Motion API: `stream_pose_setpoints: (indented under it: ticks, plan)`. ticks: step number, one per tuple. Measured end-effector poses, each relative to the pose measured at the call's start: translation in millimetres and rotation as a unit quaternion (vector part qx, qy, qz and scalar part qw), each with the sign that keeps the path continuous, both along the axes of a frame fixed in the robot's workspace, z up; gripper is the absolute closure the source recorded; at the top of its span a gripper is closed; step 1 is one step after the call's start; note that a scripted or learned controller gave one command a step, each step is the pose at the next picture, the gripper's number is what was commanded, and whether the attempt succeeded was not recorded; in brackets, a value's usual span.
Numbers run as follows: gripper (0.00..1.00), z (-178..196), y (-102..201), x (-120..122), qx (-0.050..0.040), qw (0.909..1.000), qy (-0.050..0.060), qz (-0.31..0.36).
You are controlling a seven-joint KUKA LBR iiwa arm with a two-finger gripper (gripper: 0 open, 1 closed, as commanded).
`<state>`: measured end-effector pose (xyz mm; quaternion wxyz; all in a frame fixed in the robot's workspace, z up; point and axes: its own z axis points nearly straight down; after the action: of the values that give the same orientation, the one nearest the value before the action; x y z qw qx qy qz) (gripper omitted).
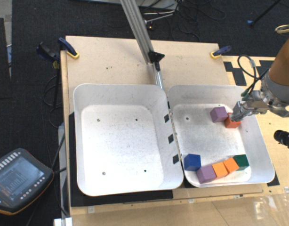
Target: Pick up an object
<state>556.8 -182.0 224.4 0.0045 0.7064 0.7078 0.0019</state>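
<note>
Gripper (238,115) (finger state unclear) over red block (232,123) near right bin (260,140) rim.

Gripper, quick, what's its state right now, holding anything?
Gripper: low over the red block beside the purple block; open or shut cannot be told.

Right bin's (257,140) middle is wide open; blocks crowd its near edge (215,167), two more (224,117) sit by the far-right wall.
</note>
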Motion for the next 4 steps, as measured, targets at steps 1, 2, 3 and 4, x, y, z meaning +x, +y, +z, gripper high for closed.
stream_pose_setpoints:
  ticks: [1, 2, 3, 4]
  plan:
    - [1.00, 28, 0, 1, 0.0006, 1.0000, 0.002, 0.000]
    - [1.00, 17, 54, 13, 0.0027, 1.0000, 0.004, 0.003]
    - [1.00, 19, 106, 40, 0.0024, 1.0000, 0.003, 0.003]
    - [1.00, 25, 157, 62, 0.0026, 1.0000, 0.003, 0.003]
